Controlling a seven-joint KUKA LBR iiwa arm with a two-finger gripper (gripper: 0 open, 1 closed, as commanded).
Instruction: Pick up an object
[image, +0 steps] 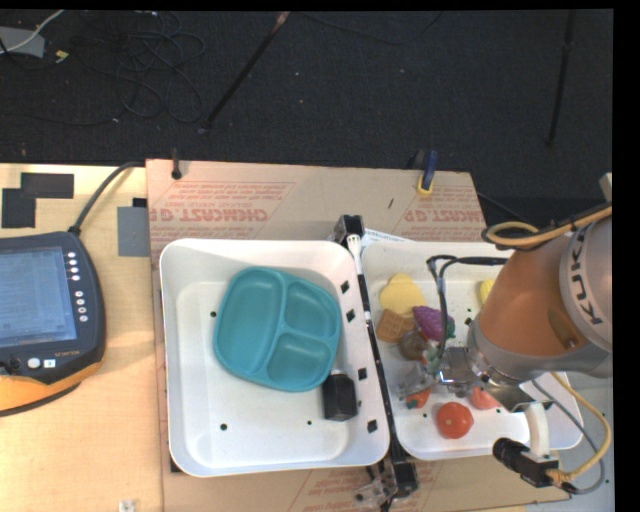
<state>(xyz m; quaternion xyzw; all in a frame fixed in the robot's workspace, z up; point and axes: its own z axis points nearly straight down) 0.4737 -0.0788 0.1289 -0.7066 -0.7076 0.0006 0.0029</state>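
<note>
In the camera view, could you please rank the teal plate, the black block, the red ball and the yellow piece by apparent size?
Largest to smallest:
1. Teal plate, by far.
2. Yellow piece.
3. Black block and red ball look much alike; I won't rank them.

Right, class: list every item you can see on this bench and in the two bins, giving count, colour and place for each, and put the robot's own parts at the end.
Shallow white plastic bins: two, white, side by side on the bench.
Divided teal plastic plate: one, teal, left bin, centre.
Small black block: one, black, left bin, by the plate's lower right edge.
Yellow rounded toy: one, yellow, right bin, upper left.
Tan cone-like toy: one, tan, right bin, below the yellow toy.
Purple toy: one, purple, right bin, beside the tan toy.
Red ball-shaped toy: one, red, right bin, near the front.
Handheld control tablet: one, dark grey, bench's left.
Cardboard sheet: one, brown, under the bins.
Robot arm: one, grey with orange band, over the right bin.
Gripper: one, metal, low among the toys.
</note>
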